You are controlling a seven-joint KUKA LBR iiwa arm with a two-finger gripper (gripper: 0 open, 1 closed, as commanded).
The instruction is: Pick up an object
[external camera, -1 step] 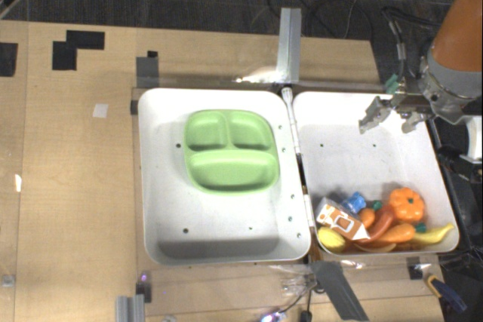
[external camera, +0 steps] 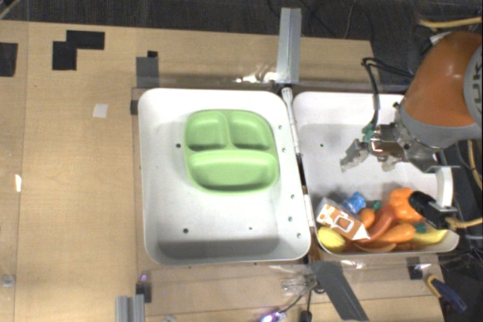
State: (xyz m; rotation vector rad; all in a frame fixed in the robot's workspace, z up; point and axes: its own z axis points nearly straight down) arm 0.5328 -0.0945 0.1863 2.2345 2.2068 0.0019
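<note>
No object is picked up yet. The candidates are gathered in a pile (external camera: 381, 224) along the near edge of the right bin (external camera: 324, 128). A white-and-orange carton (external camera: 341, 220) lies at the pile's left end, with a yellow fruit (external camera: 330, 240) just below it. A blue piece (external camera: 355, 202) sits just behind the carton, and several orange pieces (external camera: 392, 215) are packed touching one another towards the right. The pieces overlap, so a single one is not cleanly separated.

The gripper (external camera: 361, 154) is held over the bare floor of the right bin, behind the pile and apart from it. Its jaws are seen spread apart, and nothing is held between them. No object is lifted clear of the bin.

A green tray (external camera: 230, 149) lies flat in the left bin (external camera: 162, 162), well apart from the gripper.

The task is judged to be at the approach stage. The remaining steps are alignment over one piece, descent, closure and lift. The carton and the blue piece are judged the nearest targets.
</note>
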